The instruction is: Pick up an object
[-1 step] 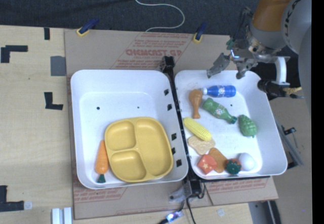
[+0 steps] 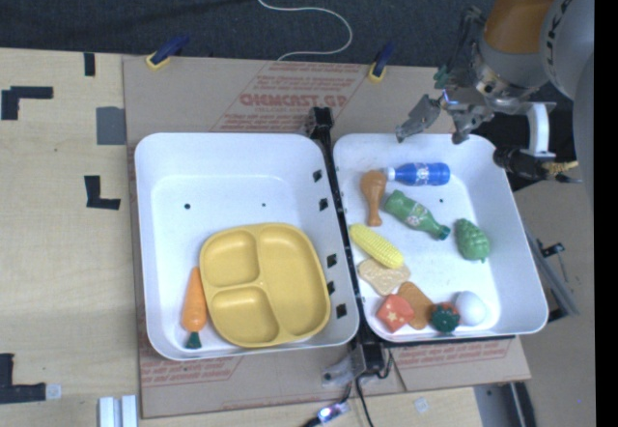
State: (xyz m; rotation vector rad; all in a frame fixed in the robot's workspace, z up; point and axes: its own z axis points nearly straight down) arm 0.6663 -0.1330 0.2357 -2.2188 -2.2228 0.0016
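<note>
I am taking the blue bottle (image 2: 419,174) as the likeliest target: it is lying on its side at the far end of the right bin (image 2: 509,191), nearest to my jaws (image 2: 436,124). The jaws are hanging open and empty above the bin's far rim, just beyond the bottle, with the two fingers splayed apart.

Risks from here. The bottle is round and lying flat, so it is liable to roll out if the fingers close across its length instead of its girth. It is sitting close to the far wall, and a finger descending there may strike the rim. The drumstick (image 2: 372,195) and the green bottle (image 2: 415,214) are lying just beside it, and a wide approach may nudge or catch either one.

Count, right bin: one blue bottle, one green bottle, one drumstick, one corn cob (image 2: 376,245), one green leafy vegetable (image 2: 471,239), one white egg (image 2: 468,305). At the near end a tan slice, a brown piece, a red piece and a dark green piece are crowding together; I am judging four there, though overlap makes this uncertain.

Count, left bin (image 2: 159,164): one yellow divided plate (image 2: 263,282), one carrot (image 2: 194,307) touching its edge.
</note>
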